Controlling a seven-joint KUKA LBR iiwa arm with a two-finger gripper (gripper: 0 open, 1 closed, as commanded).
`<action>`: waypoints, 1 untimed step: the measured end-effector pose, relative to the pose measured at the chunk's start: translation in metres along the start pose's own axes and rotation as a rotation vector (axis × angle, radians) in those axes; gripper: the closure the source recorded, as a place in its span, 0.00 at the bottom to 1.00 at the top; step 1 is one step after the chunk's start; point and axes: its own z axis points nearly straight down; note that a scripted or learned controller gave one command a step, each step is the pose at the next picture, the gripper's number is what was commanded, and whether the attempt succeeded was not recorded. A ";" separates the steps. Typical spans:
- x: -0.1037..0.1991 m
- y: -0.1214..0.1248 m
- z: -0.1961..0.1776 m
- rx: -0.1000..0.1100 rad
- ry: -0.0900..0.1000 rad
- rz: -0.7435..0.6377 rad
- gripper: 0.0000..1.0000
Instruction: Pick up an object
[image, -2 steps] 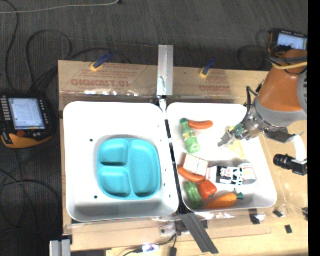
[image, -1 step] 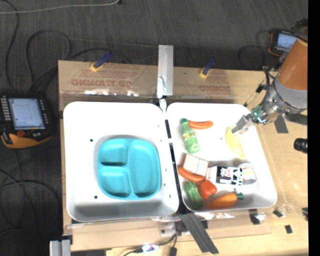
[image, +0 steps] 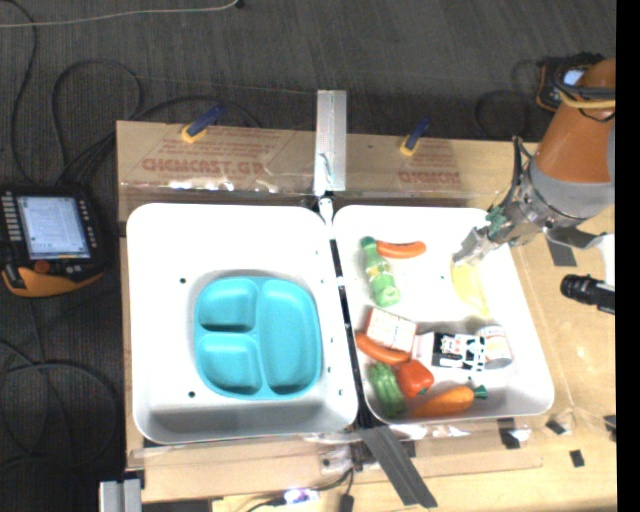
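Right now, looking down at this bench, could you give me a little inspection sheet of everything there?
Surface: wooden bench bearing two white bins, left bin and right bin.
Job's things: right bin holds toy food: orange sausage, green bottle, red pepper, carrot, a small box, a black-and-white can.
Clutter: teal divided tray in the left bin.
Grippers: pincer hovers over the right bin's upper right part.
Cables: black cables on the floor.
Surroundings: handheld control screen at left; dark carpet.
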 end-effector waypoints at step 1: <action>-0.031 -0.015 0.140 -0.011 -0.006 0.116 1.00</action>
